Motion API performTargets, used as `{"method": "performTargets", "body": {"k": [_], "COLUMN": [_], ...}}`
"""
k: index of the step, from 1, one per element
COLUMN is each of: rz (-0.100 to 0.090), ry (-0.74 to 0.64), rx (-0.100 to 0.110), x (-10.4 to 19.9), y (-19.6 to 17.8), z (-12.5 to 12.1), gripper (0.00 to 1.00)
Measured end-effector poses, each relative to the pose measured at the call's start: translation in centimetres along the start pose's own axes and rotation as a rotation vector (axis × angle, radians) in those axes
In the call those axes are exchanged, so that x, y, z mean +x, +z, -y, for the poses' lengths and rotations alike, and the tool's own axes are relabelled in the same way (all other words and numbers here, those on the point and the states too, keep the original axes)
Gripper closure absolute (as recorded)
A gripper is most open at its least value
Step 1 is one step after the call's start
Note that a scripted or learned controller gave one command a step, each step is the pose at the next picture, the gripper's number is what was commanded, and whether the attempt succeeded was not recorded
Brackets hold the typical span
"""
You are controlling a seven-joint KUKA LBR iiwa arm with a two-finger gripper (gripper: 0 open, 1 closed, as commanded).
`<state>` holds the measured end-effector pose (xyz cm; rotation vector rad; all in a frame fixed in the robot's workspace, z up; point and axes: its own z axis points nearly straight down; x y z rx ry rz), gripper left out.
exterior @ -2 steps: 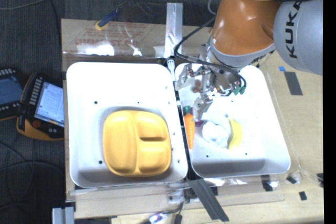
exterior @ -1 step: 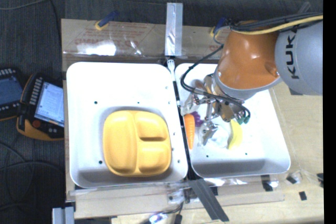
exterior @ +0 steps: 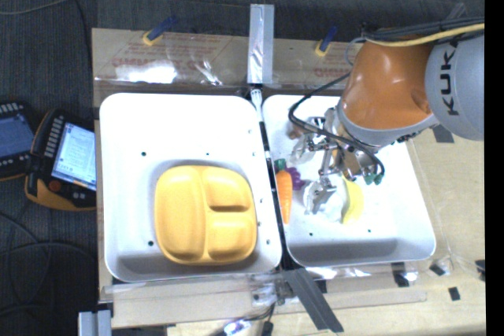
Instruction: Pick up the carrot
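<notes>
Carrot: the slim orange carrot (exterior: 284,195) lies lengthwise against the left wall of the right shallow white bin (exterior: 394,244).
My gripper (exterior: 319,193): I hang over that bin, just right of the carrot; I cannot tell my opening.
Neighbours: small purple piece (exterior: 293,177), yellow banana-like piece (exterior: 352,201).
Left bin (exterior: 126,130): yellow compartment tray (exterior: 206,213).
</notes>
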<state>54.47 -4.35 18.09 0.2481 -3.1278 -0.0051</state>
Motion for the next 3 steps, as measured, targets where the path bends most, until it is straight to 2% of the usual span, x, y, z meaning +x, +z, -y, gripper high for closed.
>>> {"method": "performTargets", "body": {"k": [1,2,3], "rz": [0.000,-0.001,-0.002], "ry": [0.104,0.195,0.103], "rx": [0.000,0.000,0.003], "x": [-2.4,0.1,0.2], "y": [0.0,0.0,0.1], "z": [2.0,-1.0,-3.0], "gripper": [0.00,0.00,0.00]}}
